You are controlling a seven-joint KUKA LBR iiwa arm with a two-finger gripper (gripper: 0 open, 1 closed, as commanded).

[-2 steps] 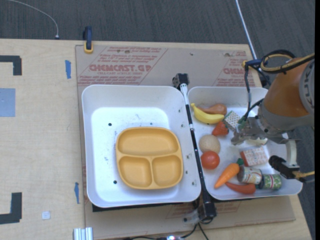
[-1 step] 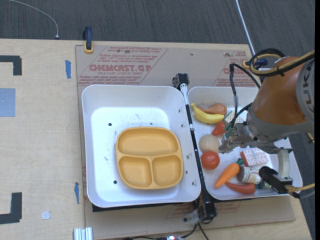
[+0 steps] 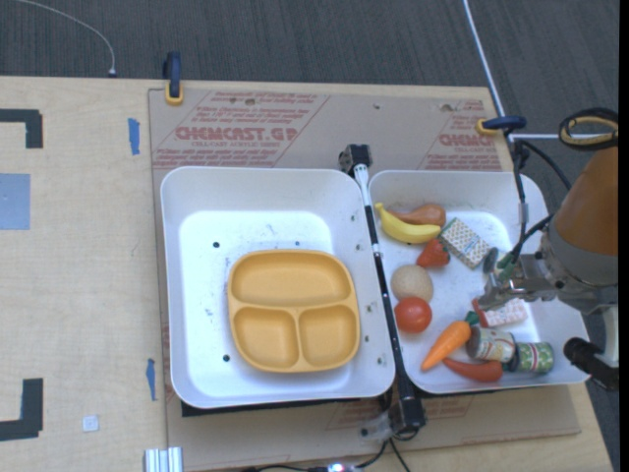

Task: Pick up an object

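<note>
The right bin [image 3: 511, 190] holds a crowd of small things, any of which could be picked. Along its far side lie a yellow banana [image 3: 408, 227] and, touching it behind, an orange-pink piece [image 3: 425, 212]. Just beside them toward the bin's right wall sits a small speckled packet [image 3: 465, 241], tilted. Below the banana come a small red piece [image 3: 433, 255], a pale round ball [image 3: 412, 283] and a red tomato [image 3: 414, 315], lined up near the bin's left wall. Toward the near edge an orange carrot [image 3: 446, 344] lies slanted, with a red chili [image 3: 474, 369] just under it, a small jar [image 3: 490, 346] and a green-labelled can [image 3: 532, 358] on its side by the near right corner. A pink-and-white carton [image 3: 501, 314] rests just above the jar.

The hand [image 3: 506, 281] hangs over the right bin's middle right, directly above the carton; whether it is spread or pressed together cannot be told, and nothing is seen pinched in it.

The left bin [image 3: 187, 293] carries 1 yellow tray [image 3: 293, 309] with 3 compartments. Both bins sit on a cardboard sheet [image 3: 246, 126] on the table [image 3: 69, 264], clamped at its far corners.
</note>
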